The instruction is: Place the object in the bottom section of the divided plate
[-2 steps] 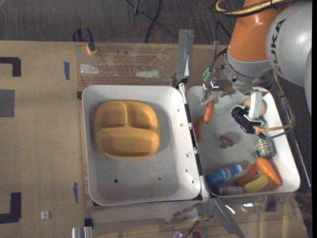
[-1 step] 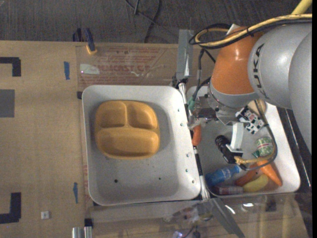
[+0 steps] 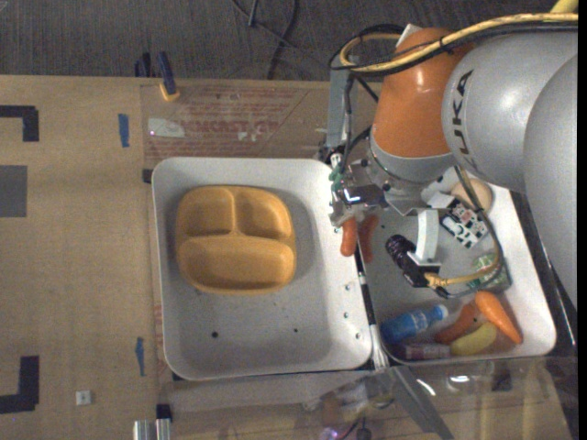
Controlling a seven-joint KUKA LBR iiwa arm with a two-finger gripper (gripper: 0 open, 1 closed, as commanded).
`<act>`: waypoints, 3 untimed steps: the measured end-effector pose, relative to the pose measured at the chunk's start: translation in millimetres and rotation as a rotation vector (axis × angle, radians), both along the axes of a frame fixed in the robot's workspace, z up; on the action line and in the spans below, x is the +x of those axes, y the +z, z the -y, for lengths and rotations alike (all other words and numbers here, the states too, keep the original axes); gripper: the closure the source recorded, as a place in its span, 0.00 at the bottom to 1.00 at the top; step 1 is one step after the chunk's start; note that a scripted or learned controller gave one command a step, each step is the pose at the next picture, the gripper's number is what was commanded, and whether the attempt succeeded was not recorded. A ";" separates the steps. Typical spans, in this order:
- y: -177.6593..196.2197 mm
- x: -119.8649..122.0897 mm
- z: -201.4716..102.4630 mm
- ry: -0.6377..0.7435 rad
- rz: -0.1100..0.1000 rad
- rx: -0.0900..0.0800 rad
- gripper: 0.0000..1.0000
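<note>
Claw [image 3: 356,211] grips orange carrot [image 3: 348,237] at frame centre | over bins' shared edge | yellow divided plate [image 3: 236,238] sits left

Divided plate [image 3: 236,238]: we see a plain mustard yellow, unpatterned.
Left bin [image 3: 266,333]: we see white, with a few small dark specks on its floor.
Right bin [image 3: 530,273]: white.
Surface [image 3: 73,273]: we see tan cardboard brown, with black corner marks at the far left and short blue tape strips.
Arm [image 3: 514,99]: we see pale grey, with an orange band at upper centre and a yellow cable over it.
Bottle [image 3: 415,323]: blue, at lower right.
Carrot-like piece [image 3: 498,313]: orange, beside something yellow.
Thing below the wrist [image 3: 349,236]: orange-red.
</note>
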State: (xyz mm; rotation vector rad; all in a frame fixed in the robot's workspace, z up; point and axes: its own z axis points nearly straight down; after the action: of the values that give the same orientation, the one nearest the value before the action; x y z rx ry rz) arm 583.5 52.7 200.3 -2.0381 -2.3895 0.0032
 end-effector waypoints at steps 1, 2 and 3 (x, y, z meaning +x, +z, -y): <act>-19.1 0.9 8.5 0.159 -0.004 0.001 1.00; 27.5 28.5 -3.8 0.151 0.000 0.000 1.00; 34.1 30.0 -4.0 0.152 -0.001 -0.001 1.00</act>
State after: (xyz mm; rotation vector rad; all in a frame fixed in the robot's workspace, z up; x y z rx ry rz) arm 613.5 56.7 234.4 -1.8508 -2.5373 0.0064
